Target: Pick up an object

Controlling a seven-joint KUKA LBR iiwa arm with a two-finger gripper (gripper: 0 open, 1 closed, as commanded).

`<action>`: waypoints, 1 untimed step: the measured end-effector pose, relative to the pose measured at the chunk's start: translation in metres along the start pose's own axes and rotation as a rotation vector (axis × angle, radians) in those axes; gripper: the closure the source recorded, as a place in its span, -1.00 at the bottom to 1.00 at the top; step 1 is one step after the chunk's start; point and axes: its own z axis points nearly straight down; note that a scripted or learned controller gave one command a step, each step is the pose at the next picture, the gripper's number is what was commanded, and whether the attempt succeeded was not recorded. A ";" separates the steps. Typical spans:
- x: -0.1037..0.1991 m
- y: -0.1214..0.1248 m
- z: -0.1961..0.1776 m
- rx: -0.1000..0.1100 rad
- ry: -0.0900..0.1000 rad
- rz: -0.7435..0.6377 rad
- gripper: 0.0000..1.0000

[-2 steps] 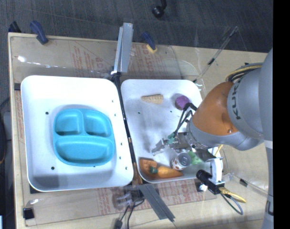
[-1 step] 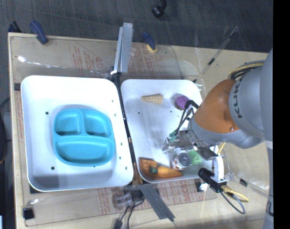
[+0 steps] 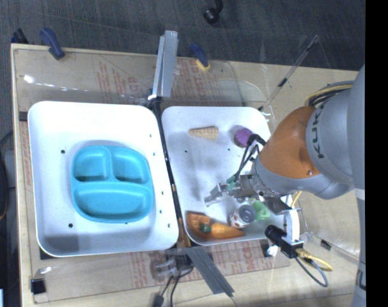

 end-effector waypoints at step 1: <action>-0.030 0.048 0.022 0.008 0.005 0.013 -1.00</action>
